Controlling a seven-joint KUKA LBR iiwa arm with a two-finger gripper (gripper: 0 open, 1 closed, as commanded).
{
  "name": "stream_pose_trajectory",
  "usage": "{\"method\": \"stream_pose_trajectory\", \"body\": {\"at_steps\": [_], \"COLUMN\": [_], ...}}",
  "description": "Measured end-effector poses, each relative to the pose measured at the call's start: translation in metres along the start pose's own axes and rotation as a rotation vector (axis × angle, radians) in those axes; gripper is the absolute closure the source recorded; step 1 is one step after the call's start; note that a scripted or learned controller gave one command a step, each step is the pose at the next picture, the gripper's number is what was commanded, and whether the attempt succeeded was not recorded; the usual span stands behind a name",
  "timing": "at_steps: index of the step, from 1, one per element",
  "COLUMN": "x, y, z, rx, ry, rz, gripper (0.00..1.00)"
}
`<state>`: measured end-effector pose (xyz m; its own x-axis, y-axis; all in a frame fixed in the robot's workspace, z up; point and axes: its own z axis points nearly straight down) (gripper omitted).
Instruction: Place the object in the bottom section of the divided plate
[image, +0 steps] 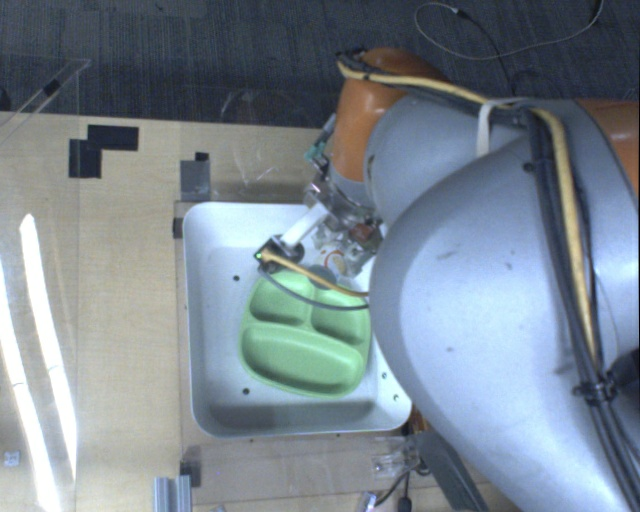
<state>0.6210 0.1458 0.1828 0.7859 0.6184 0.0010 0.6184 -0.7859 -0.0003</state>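
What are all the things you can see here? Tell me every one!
divided plate: 1, green, lying in the white bin, two small sections above one big one
white bin: 1, white, middle of the bench
black mark: 1, black, L-shaped, on the bench at the view's upper left
bench: 1, pale wood, under the bin
arm: 1, grey with an orange band, reaching in from the view's right
end effector: 1, metal, above the plate's top edge

The divided plate is plain light green, the bin white. The arm is grey with an orange band. The bench is pale wood-coloured with black block-shaped marks; the floor is dark grey.
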Motion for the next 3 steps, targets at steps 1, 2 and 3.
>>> {"method": "stream_pose_trajectory", "body": {"at_steps": [1,2,3], "x": [-0.07,-0.018,-0.031], "y": [0.009,0.032,-0.04], "z": [-0.002,-0.032,0.012], "rx": [0.0,-0.002,0.001], "ry": [0.002,0.001,-0.001], "rz": [0.367,-0.117,-0.213], "gripper": [1.0,1.0,1.0]}}
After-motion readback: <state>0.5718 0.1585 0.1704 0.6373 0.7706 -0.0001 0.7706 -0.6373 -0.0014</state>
